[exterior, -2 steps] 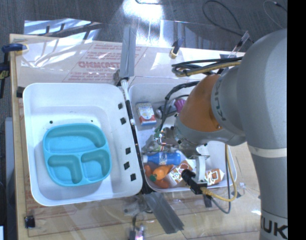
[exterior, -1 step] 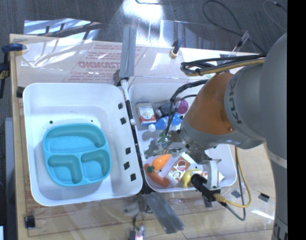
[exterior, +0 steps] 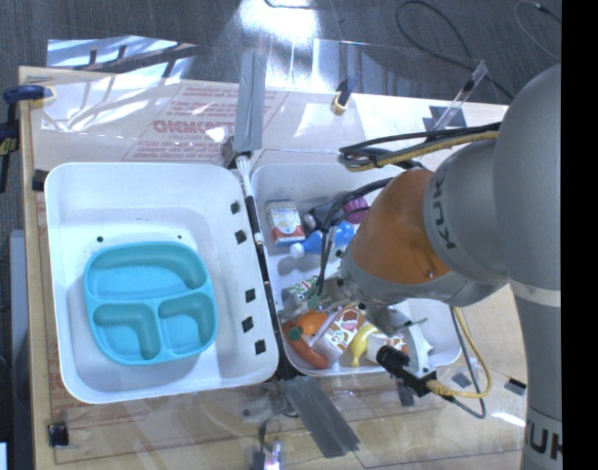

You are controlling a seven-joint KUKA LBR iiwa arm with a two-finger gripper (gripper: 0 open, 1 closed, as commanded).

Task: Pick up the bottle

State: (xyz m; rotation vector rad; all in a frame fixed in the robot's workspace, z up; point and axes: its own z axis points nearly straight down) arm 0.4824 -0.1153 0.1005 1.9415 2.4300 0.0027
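The small clear bottle with a blue cap is seen lying in the right-hand shallow white bin, just left of the grey arm's orange wrist band; no lift is judged achieved, the grasp remaining; the jaws' state cannot be told

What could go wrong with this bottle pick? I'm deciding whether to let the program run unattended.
1. The right bin is crowded: the small bottle lies among a carton, a carrot and packets, so a neighbour could be grabbed instead.
2. The arm hangs over much of that bin, hiding part of it, so a bad grasp may go unnoticed.
3. The bottle lies near the bin's divider wall, leaving little room.
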